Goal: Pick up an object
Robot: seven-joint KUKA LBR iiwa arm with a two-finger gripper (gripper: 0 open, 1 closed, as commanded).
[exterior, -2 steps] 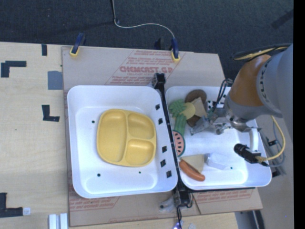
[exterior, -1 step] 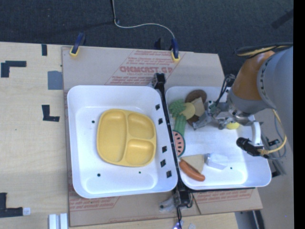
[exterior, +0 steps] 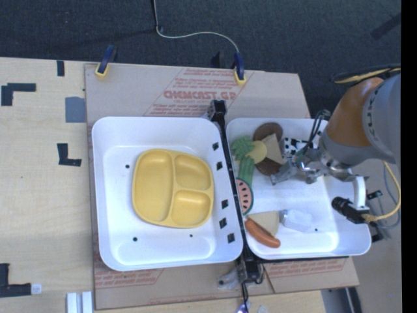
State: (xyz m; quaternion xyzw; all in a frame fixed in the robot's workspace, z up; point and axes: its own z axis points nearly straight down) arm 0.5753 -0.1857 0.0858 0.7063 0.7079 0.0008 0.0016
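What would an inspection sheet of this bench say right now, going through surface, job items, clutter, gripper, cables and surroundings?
Surface: brown board carrying two white bins, clamped at its far edge.
Job's things: right bin holds a hot dog, watermelon slice, green vegetable toy, brown round piece and a clear packet.
Clutter: yellow divided plate in the left bin.
Grippers: gripper low over the right bin; finger state unclear.
Cables: white cable beyond the board.
Surroundings: dark floor, wooden bench with black markings.

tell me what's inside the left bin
A yellow divided plate lies in the left bin, its three compartments bare. Whatever is beneath the plate is covered.
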